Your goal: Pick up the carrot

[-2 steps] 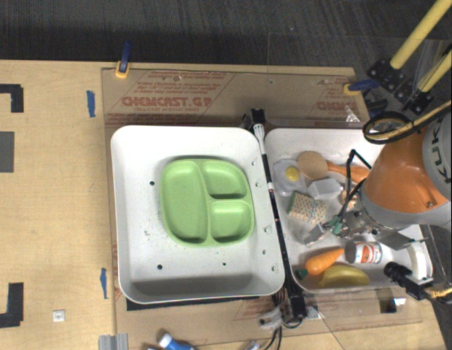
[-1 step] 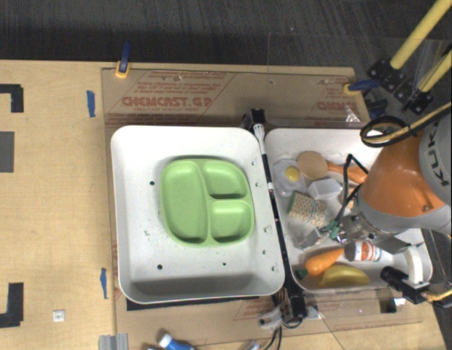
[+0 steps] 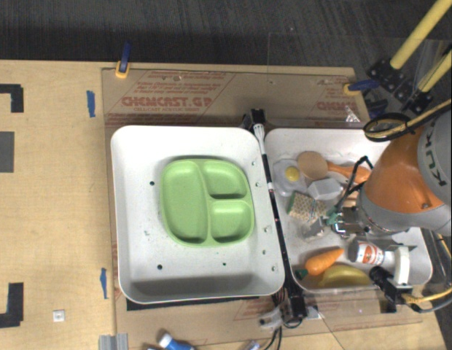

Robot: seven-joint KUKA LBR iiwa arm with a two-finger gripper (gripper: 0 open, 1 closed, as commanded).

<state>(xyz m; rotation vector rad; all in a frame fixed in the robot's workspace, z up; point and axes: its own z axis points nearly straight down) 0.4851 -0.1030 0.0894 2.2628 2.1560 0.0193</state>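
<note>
Carrot [image 3: 324,259] lies low in the right bin [image 3: 299,143] near its front edge, green end twd the left bin [image 3: 131,217], touching a yellow item [image 3: 344,275] and just beside a white bottle [image 3: 368,254]. Gripper [image 3: 338,222] sits over mid-bin clutter, near the carrot but apart; open or closed, can't tell. Judged from that, nothing's picked yet: approach, grasp & lift all remain.

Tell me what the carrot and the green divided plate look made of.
Carrot: probably a plastic or rubber toy, smooth, with uniform orange colour and a soft sheen. Green divided plate: likely moulded plastic, matte, even pale green with rounded compartment ridges. Neither can be confirmed from look alone.
</note>
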